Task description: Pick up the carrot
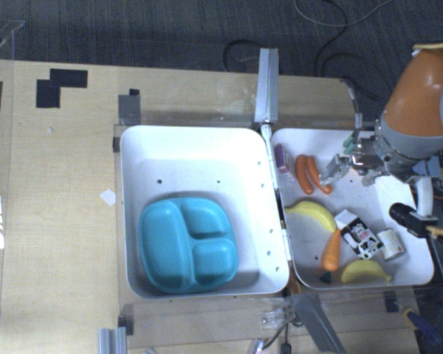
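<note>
Near the right bin's front, carrot [331, 250] — tip under banana [314, 215], fingers [337, 168] blurred — state unclear.

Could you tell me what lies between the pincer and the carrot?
In the camera view, bare white bin floor separates pincer from carrot, the banana alongside.

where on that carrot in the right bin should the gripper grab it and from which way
Probably at the middle of the carrot, coming straight down from above. It lies flat and runs nearly up-down in the view, its thicker orange part uppermost and its dark tip nearest the camera. A banana crowds its upper end and a second banana sits close beside its lower end, so the mid-body looks clearest, fingers closing across its width.
</note>
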Action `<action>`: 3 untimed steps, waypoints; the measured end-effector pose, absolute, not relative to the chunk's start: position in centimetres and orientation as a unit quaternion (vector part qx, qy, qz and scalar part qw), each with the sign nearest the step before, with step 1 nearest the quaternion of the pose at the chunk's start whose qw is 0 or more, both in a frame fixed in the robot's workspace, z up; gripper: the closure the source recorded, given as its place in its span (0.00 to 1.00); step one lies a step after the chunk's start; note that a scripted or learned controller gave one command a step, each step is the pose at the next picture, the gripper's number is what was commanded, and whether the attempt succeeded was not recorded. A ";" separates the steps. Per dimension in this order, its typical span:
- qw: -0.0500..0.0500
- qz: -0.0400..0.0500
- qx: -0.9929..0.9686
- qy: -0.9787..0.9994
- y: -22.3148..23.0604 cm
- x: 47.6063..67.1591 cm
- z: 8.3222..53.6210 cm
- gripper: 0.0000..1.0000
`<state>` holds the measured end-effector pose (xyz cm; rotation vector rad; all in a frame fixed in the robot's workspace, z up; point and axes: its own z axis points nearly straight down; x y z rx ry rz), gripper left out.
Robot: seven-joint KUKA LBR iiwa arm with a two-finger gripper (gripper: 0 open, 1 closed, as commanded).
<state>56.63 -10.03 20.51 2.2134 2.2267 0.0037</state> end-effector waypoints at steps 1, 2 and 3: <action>0.005 0.003 0.721 0.693 -19.1 59.6 8.8 0.00; 0.007 0.006 0.720 0.694 -18.9 59.9 10.1 1.00; 0.003 0.002 0.722 0.692 -14.3 66.9 8.7 1.00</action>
